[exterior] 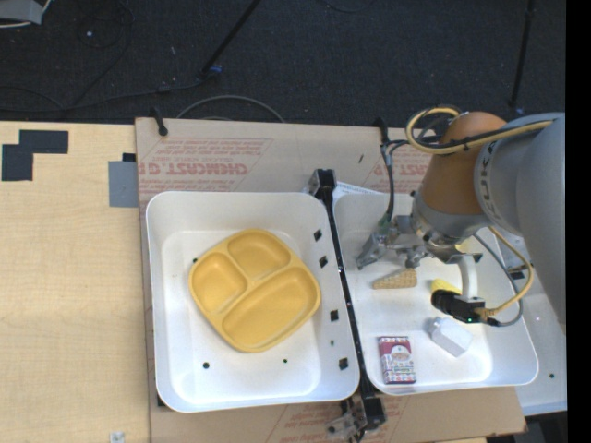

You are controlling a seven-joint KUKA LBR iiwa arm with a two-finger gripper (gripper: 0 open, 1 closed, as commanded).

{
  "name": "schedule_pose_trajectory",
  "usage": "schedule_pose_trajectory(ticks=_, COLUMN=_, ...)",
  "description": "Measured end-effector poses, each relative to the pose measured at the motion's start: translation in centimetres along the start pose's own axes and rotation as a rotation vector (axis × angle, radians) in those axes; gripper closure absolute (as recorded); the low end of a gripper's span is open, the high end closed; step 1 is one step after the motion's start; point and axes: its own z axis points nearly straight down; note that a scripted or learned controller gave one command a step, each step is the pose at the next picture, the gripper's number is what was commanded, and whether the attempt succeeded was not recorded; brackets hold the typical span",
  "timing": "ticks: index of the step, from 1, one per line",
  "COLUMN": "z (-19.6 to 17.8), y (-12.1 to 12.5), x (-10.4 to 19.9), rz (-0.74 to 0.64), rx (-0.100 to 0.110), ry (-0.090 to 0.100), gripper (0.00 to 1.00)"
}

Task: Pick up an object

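Currently the arm (499, 183) reaches in from the right over the right bin (517, 377), orange band above the wrist. Gripper (392, 247) sits low over the upper-left part of that bin; dark metal parts are visible, but whether it is released or clenched cannot be told from this angle. Nothing is seen between its tips.

Right bin contents: tan wedge-shaped piece (395, 279) just beside and below the gripper, contact not resolvable; yellow object (445, 289) near the arm's cabling, partly hidden by a black part; pale grey block (450, 336) lower right; small red-and-white box (396, 358) lying flat near the front wall, apart from the others.

Left bin (175, 358): one yellow divided plate (254, 289), three compartments, lying flat near the centre.

Both bins rest side by side on cardboard on the table (65, 293).
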Motion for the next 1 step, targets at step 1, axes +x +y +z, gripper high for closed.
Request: schedule_pose_trajectory(ticks=1, z=-1.20, y=-0.04, x=-0.14, rz=0.004, rx=0.001, ry=0.000, gripper=1.00)
